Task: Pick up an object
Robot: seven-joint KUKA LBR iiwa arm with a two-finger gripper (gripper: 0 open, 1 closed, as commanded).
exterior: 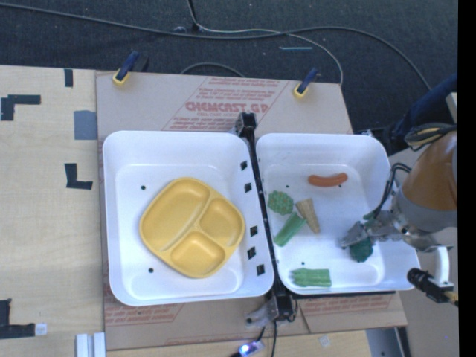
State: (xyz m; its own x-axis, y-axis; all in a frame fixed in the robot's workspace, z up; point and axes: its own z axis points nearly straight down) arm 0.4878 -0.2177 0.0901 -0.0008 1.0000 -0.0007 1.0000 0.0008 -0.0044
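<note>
My gripper (355, 236) is low over the right side of the right bin (372, 151), reaching in from the right. A small dark green object (362, 253) lies right beneath its tip, touching or nearly touching it, and I cannot tell if it is held. Further left in this bin lie an orange sausage (328, 179), a green broccoli piece (280, 202), a tan cone (309, 215), a green cucumber-like piece (288, 230) and a light green block (311, 277) near the front wall.
The left bin (119, 151) holds a yellow divided plate (192, 226). A black divider with clips (256, 199) runs between the bins. The grey arm with its orange band (435, 181) stands over the right bin's right rim. Cables lie behind the bins.
</note>
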